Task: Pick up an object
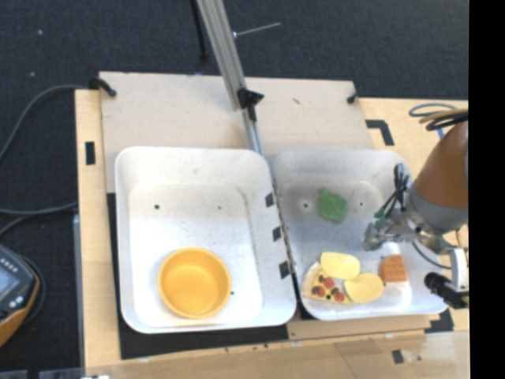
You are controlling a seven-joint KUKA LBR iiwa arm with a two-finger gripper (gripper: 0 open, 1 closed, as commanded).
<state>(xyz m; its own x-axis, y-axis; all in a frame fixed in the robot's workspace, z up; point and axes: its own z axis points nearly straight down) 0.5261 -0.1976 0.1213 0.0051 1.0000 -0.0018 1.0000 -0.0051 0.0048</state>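
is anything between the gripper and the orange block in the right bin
Nothing visible. The gripper hangs over the right bin, just up and left of the orange block, with bare bin floor between them. The green piece lies off to the left.

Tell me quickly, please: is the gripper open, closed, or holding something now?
Gripper: cannot be told; it sits low in the right bin, above the orange block, with nothing seen held.

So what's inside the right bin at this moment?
Right bin holds a green piece, two yellow pieces, an orange block and a pizza-like slice. The arm covers its right edge.
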